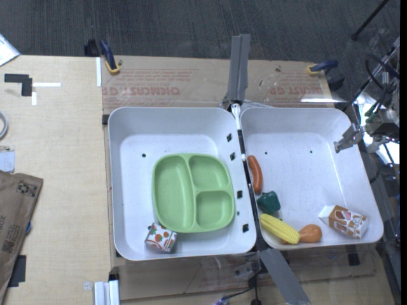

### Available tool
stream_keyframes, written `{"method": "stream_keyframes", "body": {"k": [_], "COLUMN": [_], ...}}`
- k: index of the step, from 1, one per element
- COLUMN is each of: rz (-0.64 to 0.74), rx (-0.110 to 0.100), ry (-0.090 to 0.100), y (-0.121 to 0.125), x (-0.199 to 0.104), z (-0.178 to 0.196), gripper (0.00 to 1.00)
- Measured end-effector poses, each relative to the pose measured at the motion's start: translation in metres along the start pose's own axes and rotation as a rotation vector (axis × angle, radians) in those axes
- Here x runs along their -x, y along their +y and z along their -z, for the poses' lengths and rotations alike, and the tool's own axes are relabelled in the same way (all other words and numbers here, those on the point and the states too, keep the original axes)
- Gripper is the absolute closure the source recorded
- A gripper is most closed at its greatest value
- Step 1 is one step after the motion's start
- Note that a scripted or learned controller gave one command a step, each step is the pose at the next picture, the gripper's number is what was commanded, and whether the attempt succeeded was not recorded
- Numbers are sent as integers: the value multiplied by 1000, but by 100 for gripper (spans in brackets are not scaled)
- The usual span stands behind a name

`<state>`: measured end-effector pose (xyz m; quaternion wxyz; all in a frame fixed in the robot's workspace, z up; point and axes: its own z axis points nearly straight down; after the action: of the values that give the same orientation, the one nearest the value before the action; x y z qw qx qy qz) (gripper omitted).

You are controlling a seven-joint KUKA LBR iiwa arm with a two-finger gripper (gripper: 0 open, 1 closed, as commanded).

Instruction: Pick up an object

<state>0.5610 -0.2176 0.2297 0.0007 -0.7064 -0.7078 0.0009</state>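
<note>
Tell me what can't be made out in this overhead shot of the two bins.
- Tool: small and blurred at the right bin's far right rim; whether it is open or shut cannot be told.
- Arm: cut off by the camera view's right edge.
- Small carton in the left bin: the green plate overlaps its top edge; its print is too small to read.
- Carton in the right bin: label too small to read.

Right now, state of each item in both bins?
green divided plate: flat, upright, left bin
small carton: tipped, at plate's near corner
hot dog: lying by right bin's left wall
green pepper: lying
corn: lying
orange: beside corn
milk carton: on its side
</note>
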Motion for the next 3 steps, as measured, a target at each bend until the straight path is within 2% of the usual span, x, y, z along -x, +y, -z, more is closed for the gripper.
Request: {"method": "stream_keyframes", "body": {"k": [1,2,3], "rz": [-286,-311,-313], "rx": [-7,-1,-1], "ry": [9,1,2], "y": [-33,-84,-84], "x": [-8,-19,-19], "z": [-122,-139,-131], "gripper": [0,0,100]}}
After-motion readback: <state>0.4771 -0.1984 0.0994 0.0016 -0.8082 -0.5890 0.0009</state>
